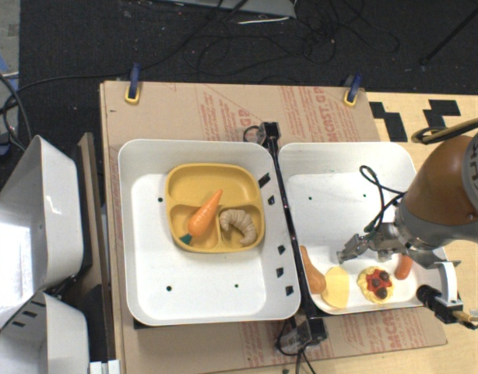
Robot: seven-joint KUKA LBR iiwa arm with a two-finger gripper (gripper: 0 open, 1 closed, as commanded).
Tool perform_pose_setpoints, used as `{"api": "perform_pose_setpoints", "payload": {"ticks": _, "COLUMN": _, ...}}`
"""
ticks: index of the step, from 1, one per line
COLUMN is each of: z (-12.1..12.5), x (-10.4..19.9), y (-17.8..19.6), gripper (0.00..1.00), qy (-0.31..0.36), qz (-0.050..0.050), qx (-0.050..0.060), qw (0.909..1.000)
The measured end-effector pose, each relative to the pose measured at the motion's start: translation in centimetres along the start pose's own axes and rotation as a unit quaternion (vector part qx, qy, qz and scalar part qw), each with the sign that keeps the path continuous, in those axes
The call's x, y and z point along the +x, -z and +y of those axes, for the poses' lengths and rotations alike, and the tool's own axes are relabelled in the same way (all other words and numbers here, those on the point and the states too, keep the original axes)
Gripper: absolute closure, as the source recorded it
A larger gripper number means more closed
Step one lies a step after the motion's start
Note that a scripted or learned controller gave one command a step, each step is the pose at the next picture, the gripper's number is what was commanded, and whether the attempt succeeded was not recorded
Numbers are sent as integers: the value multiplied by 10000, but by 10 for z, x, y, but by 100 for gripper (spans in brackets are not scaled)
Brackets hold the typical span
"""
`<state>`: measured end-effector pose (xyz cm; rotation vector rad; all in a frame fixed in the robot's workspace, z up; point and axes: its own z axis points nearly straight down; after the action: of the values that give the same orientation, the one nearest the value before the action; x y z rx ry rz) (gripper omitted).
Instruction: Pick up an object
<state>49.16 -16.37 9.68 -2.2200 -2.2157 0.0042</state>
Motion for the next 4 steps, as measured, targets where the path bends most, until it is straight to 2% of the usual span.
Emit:
{"api": "perform_pose_setpoints", "payload": {"ticks": 1, "z": 2, "x": 0, "y": 13, "gripper": 100, "qy": -6, "qz": -7, "qx": -27, "qw": 10000}}
{"api": "perform_pose_setpoints", "payload": {"ticks": 2, "z": 6, "x": 3, "y": 56, "gripper": 100, "qy": 24, "qz": -16, "qx": -50, "qw": 10000}}
{"api": "perform_pose_setpoints", "payload": {"ticks": 4, "z": 12, "x": 12, "y": 166, "gripper": 100, "qy": 29, "qz": -20, "qx": -58, "qw": 10000}}
